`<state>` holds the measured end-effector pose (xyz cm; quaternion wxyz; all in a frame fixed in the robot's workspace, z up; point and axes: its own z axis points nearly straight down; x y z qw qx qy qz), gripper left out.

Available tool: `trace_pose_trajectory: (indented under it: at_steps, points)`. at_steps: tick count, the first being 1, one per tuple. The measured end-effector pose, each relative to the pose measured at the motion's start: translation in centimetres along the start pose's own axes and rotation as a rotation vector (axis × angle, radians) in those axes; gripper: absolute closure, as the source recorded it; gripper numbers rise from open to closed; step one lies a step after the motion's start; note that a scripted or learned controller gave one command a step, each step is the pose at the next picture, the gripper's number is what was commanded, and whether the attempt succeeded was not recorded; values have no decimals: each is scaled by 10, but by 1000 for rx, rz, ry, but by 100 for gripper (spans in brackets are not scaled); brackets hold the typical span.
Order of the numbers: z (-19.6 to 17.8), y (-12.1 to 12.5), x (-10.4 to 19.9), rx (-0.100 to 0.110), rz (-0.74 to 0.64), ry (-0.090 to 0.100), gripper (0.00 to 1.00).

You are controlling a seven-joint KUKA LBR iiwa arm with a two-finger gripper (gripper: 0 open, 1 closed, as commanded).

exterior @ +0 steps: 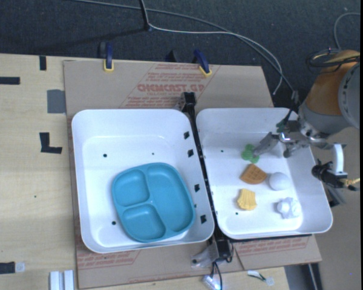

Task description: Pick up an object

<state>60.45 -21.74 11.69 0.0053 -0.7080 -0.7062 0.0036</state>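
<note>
Where end effector (258, 150) reaches, green piece (250, 154) touches.

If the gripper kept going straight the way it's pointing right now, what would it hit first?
Most likely the small green object. The gripper points down and toward the picture's left in the right bin, with its tip right beside that piece. Whether they touch is unclear from this slanted view.

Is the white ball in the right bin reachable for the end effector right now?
Probably yes. The white ball lies uncovered in the right bin, apart from its neighbours, and the end effector hovers close by over the green piece.
</note>
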Motion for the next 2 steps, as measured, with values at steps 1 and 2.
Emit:
trace_pose_trajectory:
  at_steps: [1,2]
  points:
    - [14,-26,53,-9,-6,-1,0]
    - [33,-62,73,-14,-3,-3,0]
